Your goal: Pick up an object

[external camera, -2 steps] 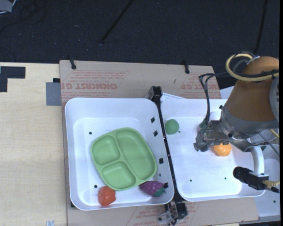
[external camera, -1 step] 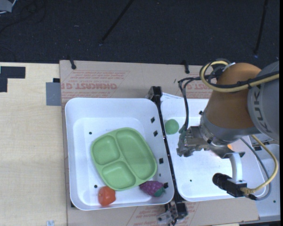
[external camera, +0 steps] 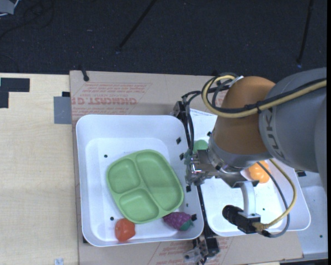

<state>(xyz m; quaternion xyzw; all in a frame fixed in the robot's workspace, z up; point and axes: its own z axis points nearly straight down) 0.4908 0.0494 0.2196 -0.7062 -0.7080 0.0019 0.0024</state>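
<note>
1. Pale wooden bench under a sheet of printed cardboard, with dark floor behind; two white bins sit on the cardboard, and the left bin holds a green divided plate
2. Against the plate's lower edge lie a red fruit at its lower left corner and a purple grape bunch at its lower right, the bunch's long axis running roughly along the bin's front wall
3. Right of the plate, past the bins' shared wall, the right bin holds a small green piece, level with the plate's top edge, and an orange piece farther right, half hidden by the arm
4. The gripper hangs just right of the plate, close to the shared wall; whether it is released or clenched cannot be told, and nothing is seen held in it
5. Nearest candidate, by my reading, is the green piece, just beyond the gripper on the side away from the camera; too little of it shows to give its axis
6. The grape bunch lies nearly as close, on the near side, across the wall
</note>
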